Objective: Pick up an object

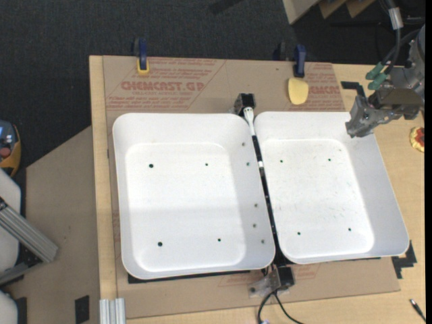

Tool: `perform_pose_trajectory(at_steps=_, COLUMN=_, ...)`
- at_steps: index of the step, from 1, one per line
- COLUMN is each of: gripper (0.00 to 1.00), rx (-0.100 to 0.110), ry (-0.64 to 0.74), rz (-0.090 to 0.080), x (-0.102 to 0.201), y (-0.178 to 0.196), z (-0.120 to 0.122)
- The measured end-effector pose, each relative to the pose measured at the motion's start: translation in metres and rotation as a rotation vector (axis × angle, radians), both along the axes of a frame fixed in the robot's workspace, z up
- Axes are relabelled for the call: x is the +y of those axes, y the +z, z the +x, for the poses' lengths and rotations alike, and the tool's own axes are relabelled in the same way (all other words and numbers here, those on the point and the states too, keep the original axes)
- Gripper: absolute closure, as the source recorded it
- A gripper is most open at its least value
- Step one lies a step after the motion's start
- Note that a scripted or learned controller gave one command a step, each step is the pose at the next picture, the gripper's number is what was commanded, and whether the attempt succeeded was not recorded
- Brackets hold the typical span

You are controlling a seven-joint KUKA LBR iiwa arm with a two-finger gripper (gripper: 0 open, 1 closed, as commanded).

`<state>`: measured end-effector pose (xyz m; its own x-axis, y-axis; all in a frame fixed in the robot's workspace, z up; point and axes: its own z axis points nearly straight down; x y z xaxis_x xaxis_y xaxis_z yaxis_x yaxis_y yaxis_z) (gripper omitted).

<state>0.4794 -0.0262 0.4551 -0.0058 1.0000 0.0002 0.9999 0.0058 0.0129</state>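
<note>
**Gripper at the far right corner of the right bin, yellow object outside on the board**

Seen from the camera view, the surface [67,181] carries a brown board [169,86] printed with red lettering, and two shallow white bins sit on that board side by side. The right bin [331,201] serves as the landmark here. The left bin [182,194] lies just beside it, their inner rims nearly touching, with a thin black strip [260,174] running along the seam between them. Both bins show small dark dots on their floors.

A pale yellow object [298,90] lies on the board just beyond the far rim of the right bin, toward that bin's left half, outside the bin and not touching it. Directly beyond the object, a blue clamp [299,59] grips the board's far edge; a second blue clamp [141,54] sits at the same edge, well to the left of the right bin.

The gripper [360,123] hangs over the far right corner of the right bin, at or just above its rim, well apart from the yellow object. The wrist and cabling extend off to the right of the bin. The fingers point down and leftward, but their tips blur together against the rim, so whether they stand wide or narrow cannot be told; nothing is visible between them.
</note>
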Motion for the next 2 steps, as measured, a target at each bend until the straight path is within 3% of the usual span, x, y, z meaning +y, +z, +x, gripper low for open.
perform_pose_trajectory(at_steps=1, gripper=1.0, rx=0.023, ry=-0.006, rz=0.0, x=0.009, y=-0.132, z=0.032)
perform_pose_trajectory(at_steps=2, gripper=1.0, rx=-0.006, ry=-0.001, rz=0.002, x=0.05, y=0.06, z=0.006)
